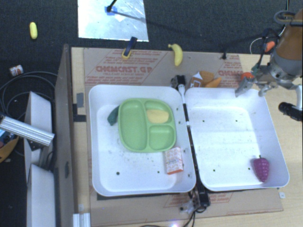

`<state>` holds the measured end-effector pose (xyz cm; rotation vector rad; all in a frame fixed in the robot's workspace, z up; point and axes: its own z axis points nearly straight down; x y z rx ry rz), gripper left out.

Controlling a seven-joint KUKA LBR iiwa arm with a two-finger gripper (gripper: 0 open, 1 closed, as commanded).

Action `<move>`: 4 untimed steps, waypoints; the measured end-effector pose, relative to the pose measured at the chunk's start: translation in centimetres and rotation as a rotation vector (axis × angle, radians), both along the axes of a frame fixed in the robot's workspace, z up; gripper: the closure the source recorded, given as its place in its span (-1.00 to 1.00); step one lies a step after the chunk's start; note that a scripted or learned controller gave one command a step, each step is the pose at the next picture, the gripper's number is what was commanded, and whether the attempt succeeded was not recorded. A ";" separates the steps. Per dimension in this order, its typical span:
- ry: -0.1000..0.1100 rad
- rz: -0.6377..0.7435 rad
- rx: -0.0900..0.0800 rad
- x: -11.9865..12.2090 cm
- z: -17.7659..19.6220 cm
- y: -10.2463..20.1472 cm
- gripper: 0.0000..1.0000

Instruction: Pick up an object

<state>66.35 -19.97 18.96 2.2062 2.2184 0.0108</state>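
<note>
Purple grape bunch (pixel 261 169): small, knobbly, dark magenta, lay in near-right corner of right bin (pixel 227 183). End effector (pixel 252 85) hung over that bin's far-right rim, well apart from the grapes, fingers spread, nothing between them. Left of right bin: left bin (pixel 102 141) with green divided plate (pixel 146 125), yellow piece (pixel 158 115) in one compartment.

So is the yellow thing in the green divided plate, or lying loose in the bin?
In the plate. The yellow piece sits inside the upper right compartment of the green plate, within its raised rims, in the left bin.
</note>
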 end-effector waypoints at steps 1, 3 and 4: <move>0.020 -0.006 0.007 -8.3 -11.0 3.7 -1.00; 0.017 -0.008 0.005 -5.8 -11.0 0.8 -1.00; -0.003 0.003 0.000 1.0 -0.2 2.3 -1.00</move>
